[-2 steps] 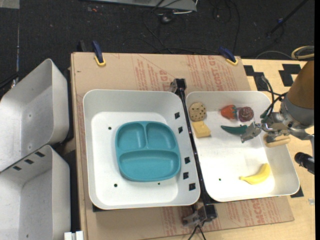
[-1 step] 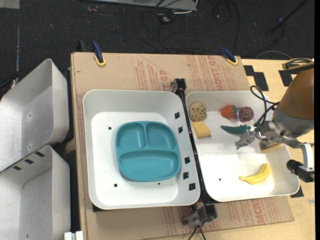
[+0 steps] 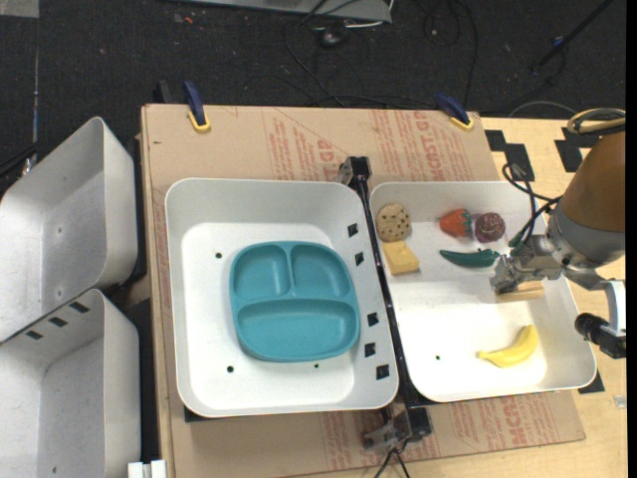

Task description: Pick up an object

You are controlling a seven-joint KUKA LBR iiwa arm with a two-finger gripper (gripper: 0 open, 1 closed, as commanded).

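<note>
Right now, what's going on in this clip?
A grey arm with an orange band reaches in from the right, and its gripper is low over the right bin, near the right wall. Close by lie a green pepper, a red piece and a dark purple piece; further off are a cookie, a yellow block and a banana. Nothing is visibly lifted. The left bin holds a teal divided plate.
</note>
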